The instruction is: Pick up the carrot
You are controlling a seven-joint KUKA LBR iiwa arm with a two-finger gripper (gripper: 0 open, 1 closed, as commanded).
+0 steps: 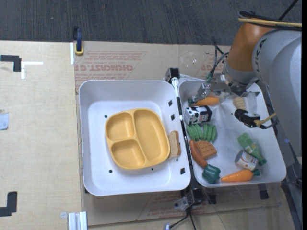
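- Plainly, the carrot (237, 176) is orange, tapered and green-tipped, lying well below the gripper (209, 87) in the view.
- Whether the gripper is spread or closed, I cannot tell.
- Red print on the cardboard (110, 61), left of the gripper, is unreadable.

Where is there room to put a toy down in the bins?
Left bin: bare white floor runs around the yellow divided plate, widest along its left and bottom sides. Right bin: crowded with toys; the small bare patch lies between the green pea pods and the green bottle.
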